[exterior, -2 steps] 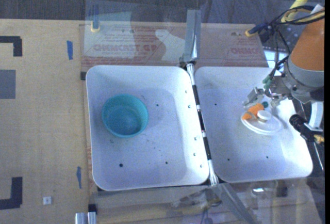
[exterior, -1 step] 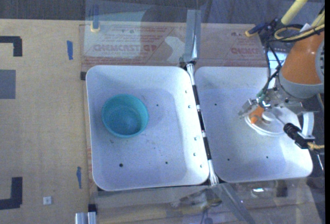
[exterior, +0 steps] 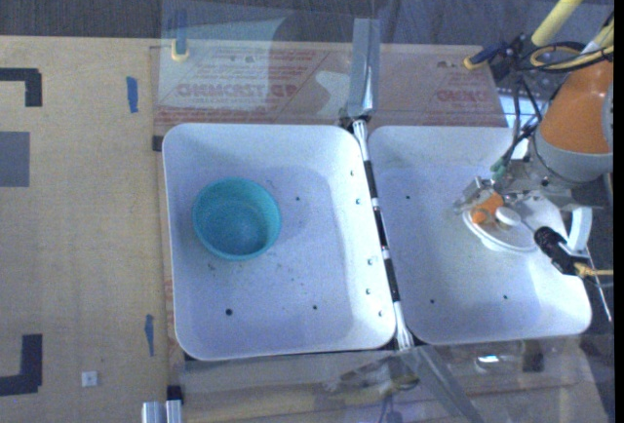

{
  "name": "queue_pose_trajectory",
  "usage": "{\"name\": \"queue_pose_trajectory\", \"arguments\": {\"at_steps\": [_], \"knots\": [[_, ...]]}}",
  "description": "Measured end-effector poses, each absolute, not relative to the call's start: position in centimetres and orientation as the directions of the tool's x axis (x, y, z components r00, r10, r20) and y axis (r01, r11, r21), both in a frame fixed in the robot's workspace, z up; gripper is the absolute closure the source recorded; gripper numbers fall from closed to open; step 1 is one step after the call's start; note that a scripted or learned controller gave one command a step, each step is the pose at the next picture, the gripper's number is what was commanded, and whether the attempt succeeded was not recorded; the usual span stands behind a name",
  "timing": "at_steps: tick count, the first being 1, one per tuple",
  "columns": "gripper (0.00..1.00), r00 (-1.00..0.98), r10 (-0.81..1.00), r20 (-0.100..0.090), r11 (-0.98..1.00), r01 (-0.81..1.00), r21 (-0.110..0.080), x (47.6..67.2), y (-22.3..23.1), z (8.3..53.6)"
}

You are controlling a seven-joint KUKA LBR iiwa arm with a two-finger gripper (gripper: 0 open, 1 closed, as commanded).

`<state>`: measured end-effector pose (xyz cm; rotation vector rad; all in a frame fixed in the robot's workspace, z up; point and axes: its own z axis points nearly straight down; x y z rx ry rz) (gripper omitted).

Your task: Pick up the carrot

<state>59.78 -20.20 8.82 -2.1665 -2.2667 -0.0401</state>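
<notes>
The carrot shows as a small orange piece in the right bin, toward its right side and at the edge of a white plate. My gripper is low over the bin, right on top of the carrot and covering part of it. The grey wrist with its orange band rises behind it to the upper right. From this angle I cannot make out whether the carrot is gripped or just lying beneath the gripper.
A teal bowl sits in the left bin. A ridge divides the two bins. Cables and a black connector hang by the right bin's right wall. A clear plastic sheet stands behind the bins.
</notes>
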Motion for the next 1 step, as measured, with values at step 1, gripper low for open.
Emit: {"name": "queue_pose_trajectory", "arguments": {"at_steps": [1], "knots": [[1.0,-0.051,0.998,0.031,0.05,0.999,0.016,59.99,-19.51,9.74]]}}
